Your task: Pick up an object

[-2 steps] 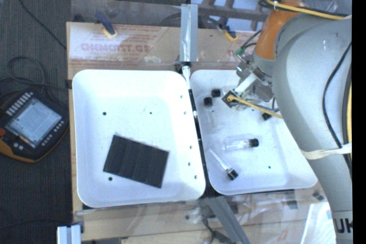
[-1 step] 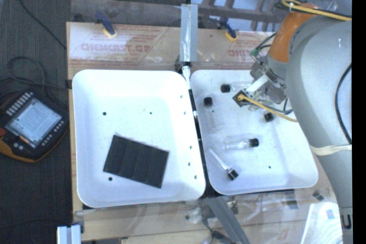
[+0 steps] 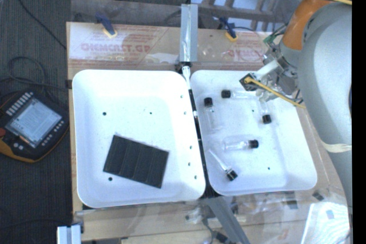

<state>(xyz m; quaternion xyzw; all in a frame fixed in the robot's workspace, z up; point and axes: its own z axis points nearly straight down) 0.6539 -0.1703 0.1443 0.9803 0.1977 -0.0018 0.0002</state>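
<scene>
Two white bins (image 3: pixel 91 123); gripper (image 3: pixel 264 87) above right bin's clear vials (image 3: pixel 237 144).

Clear black-capped vials (image 3: pixel 240 144) lie scattered in the right bin (image 3: pixel 297 177)

A wooden bench (image 3: pixel 137 46) is carrying two white bins side by side: the right bin (image 3: pixel 297 171) is sitting directly below the gripper (image 3: pixel 264 87), and the left bin (image 3: pixel 86 140) is lying well away from it.

Gripper (image 3: pixel 258 84) over right bin (image 3: pixel 297 177), near capped vials (image 3: pixel 241 144); black pad (image 3: pixel 136 161) in left bin (image 3: pixel 86 123).
</scene>
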